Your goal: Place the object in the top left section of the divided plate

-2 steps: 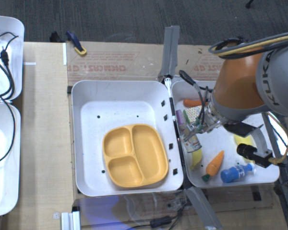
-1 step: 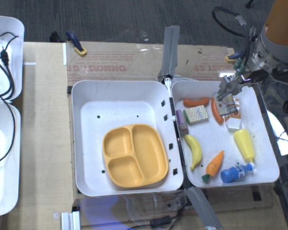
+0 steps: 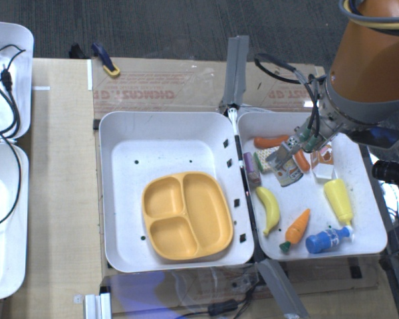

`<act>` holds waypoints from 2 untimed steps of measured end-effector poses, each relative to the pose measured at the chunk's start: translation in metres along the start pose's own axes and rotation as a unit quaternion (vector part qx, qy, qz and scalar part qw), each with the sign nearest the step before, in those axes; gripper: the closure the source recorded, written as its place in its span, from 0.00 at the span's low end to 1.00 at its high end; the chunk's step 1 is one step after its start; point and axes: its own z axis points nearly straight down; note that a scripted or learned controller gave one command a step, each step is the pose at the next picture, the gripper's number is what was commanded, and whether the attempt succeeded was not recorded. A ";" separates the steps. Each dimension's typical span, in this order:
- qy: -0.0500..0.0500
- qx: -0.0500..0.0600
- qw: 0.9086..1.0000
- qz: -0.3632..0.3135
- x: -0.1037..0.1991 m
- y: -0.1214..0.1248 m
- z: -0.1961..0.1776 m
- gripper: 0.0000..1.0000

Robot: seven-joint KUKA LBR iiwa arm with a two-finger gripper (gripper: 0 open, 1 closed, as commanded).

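Observation:
A yellow divided plate lies in the left bin, with nothing in its three sections. My gripper hangs low in the right bin, near that bin's upper middle. It is right over a small grey and orange packet, whose upper part it hides. Around it lie an orange-red sausage-shaped piece, a purple item and a white box. The gripper is far to the right of the plate.
Lower in the right bin lie a banana, a toy carrot, a blue bottle and a yellow bottle. A grey divider post stands between the bins at the back.

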 end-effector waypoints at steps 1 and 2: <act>0.000 0.000 1.000 -0.031 0.004 -0.022 0.085 1.00; -0.001 -0.001 0.982 -0.189 0.024 -0.003 -0.087 1.00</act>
